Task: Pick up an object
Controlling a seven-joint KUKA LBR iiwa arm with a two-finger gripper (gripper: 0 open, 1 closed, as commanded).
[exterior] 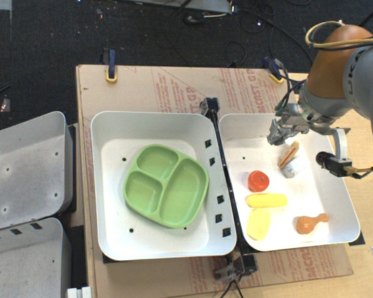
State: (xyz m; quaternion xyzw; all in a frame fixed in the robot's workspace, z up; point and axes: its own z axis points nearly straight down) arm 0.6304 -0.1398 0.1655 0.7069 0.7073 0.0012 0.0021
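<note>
- The desk [174,79], a brown board with red print, carries two shallow white bins side by side.
- The left bin [105,185] holds a green divided plate [166,185] with three compartments, lying flat near the bin's middle.
- The right bin [336,210] holds all the small things, and the arm reaches over its far right corner.
- The arm [342,67], grey with an orange band, comes in from the right and bends down toward the right bin's far part.
- The gripper [278,134] hangs over the far part of the right bin, just left of the orange stick; whether its fingers are open or closed cannot be told, and nothing can be seen between them.
- A yellow banana-shaped piece [266,200] lies across the middle of the right bin, with a paler yellow oval piece [258,224] just below it, touching or nearly so.
- An orange spoon-like piece [309,223] lies toward the near right corner, apart from the yellow ones.
- A round red-orange piece [258,180] sits just above the banana-shaped piece.
- An orange stick [289,153] lies tilted beside the gripper, with a small grey-white bit [289,170] at its lower end.
</note>
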